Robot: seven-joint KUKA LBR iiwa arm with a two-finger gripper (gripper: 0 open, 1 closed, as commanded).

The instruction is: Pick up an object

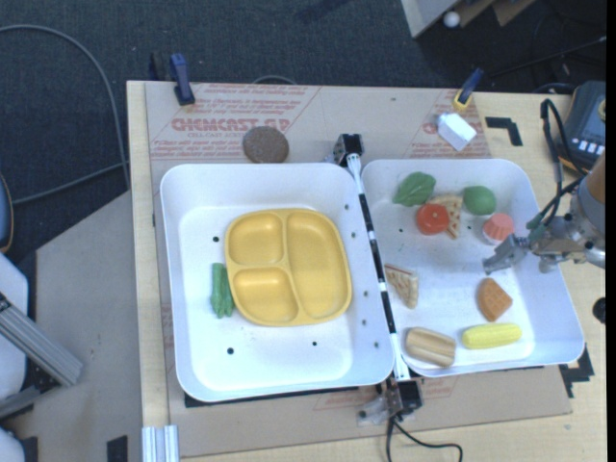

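Two white bins (183, 258); one yellow tray (287, 266); one green pod (221, 290); eight toy foods (494, 299) (right bin).

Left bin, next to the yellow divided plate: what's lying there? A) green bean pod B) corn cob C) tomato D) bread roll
A. A green pod lies in the left bin just left of the yellow plate; the corn, tomato and roll sit in the right bin.

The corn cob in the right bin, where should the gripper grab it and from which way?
Grip the corn cob at its middle, coming straight down with the gripper closing across its narrow width. It lies flat, lengthwise left to right, with bare bin floor on both long sides.
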